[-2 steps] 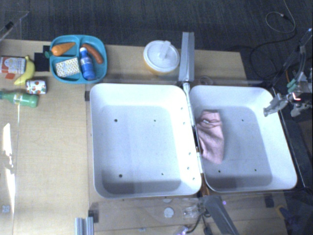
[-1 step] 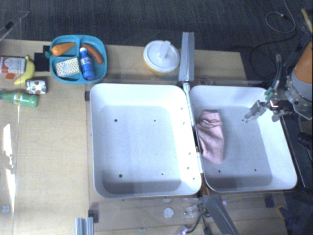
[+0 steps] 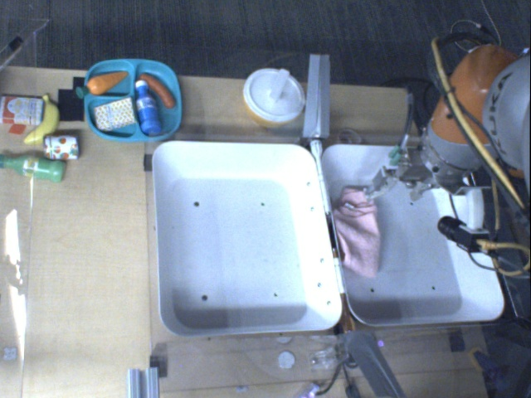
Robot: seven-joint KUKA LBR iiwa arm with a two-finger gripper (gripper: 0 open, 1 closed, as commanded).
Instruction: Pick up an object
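Note:
A crumpled pink cloth [image 3: 359,230] lies against the left wall of the right bin [image 3: 431,301]. It stretches from the bin's upper left toward its middle. My gripper [image 3: 397,177] hangs over the far part of the right bin, just up and to the right of the cloth's top edge. The grey arm with its orange band [image 3: 473,77] comes in from the right. From this angle I see nothing held in the gripper.
The left bin [image 3: 241,222] lies beside the right one, with a metal post [image 3: 316,98] behind the gap between them. Behind the bins stand a white-lidded yellow cup [image 3: 274,96] and a blue tray [image 3: 133,98] of toy food. A banana [image 3: 46,118], a can [image 3: 60,147] and a green bottle [image 3: 33,167] lie at far left.

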